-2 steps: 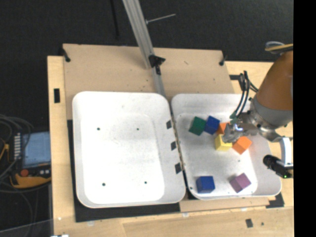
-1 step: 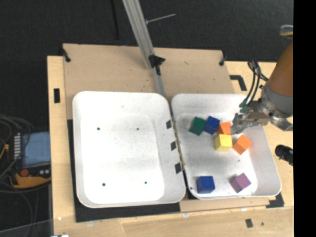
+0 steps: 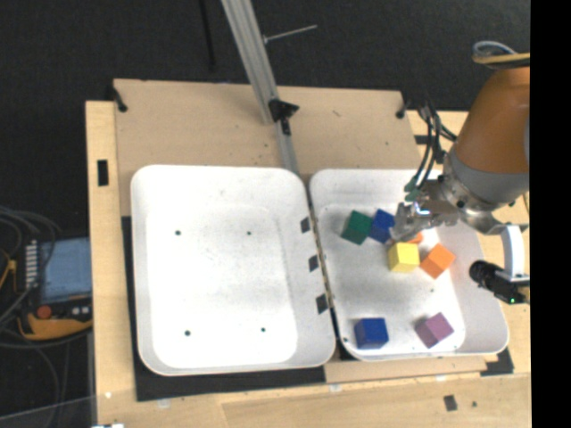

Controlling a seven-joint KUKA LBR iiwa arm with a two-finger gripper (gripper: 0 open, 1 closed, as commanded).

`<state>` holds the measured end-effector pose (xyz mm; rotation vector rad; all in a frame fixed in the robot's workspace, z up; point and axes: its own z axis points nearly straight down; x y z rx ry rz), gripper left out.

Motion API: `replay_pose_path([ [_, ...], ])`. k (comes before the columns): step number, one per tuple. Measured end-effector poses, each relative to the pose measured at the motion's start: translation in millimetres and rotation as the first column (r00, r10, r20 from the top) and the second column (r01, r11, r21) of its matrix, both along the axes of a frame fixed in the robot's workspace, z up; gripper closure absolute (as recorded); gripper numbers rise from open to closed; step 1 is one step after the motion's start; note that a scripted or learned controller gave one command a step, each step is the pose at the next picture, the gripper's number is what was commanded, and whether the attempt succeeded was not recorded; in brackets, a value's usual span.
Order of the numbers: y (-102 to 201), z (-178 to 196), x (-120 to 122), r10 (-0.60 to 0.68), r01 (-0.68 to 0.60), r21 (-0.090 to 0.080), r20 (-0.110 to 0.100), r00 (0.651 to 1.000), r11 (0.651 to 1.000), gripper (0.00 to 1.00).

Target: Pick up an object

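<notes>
Where the pincer (image 3: 412, 225) hovers, blue cube (image 3: 383, 224) just left, yellow cube (image 3: 402, 257) below

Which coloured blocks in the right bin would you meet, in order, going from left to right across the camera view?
green block → yellow block → orange block. The other blocks overlap these in left-right position, so they are left out.

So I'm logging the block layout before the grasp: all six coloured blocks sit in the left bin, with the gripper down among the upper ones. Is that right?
Not quite: the camera view shows the blocks in the right bin, not the left bin. The rest holds: the gripper is down among the upper ones, by the blue block and yellow block.
</notes>
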<state>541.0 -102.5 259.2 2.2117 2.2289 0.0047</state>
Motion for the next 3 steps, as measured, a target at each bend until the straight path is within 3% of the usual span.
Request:
replay_pose_path([
  [3, 150.9, -24.4, -9.5, -0.001, 0.001, 0.000, -0.007, 1.000, 1.000, 1.00],
])
